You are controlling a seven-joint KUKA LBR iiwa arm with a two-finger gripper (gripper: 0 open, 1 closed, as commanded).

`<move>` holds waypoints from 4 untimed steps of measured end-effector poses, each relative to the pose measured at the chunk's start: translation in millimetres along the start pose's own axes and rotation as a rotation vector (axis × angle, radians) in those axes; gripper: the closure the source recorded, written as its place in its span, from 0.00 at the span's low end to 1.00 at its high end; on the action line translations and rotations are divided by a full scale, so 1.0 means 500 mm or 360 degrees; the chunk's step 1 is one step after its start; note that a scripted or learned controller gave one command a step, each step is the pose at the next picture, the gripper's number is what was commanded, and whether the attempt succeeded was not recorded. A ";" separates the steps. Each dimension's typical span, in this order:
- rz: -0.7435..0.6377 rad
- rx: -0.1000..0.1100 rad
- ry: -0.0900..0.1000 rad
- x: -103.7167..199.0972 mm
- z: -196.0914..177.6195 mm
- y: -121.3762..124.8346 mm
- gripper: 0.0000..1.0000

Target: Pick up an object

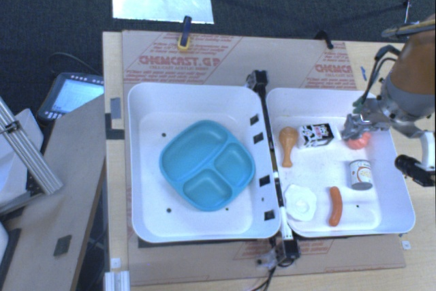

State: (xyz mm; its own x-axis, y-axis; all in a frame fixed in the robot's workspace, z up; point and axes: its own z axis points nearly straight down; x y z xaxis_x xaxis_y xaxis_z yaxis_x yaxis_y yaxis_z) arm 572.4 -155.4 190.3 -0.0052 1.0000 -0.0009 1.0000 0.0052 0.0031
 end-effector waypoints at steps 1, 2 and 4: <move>0.0000 0.0004 0.0001 -0.001 -0.062 0.004 1.00; -0.0008 0.0010 0.0005 0.126 -0.067 0.002 1.00; -0.0007 0.0012 0.0005 0.358 -0.058 -0.025 1.00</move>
State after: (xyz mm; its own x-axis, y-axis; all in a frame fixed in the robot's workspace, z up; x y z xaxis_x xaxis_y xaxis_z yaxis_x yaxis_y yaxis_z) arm 558.9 23.7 219.0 -0.0093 1.0000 0.0023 0.9999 0.0093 -0.0047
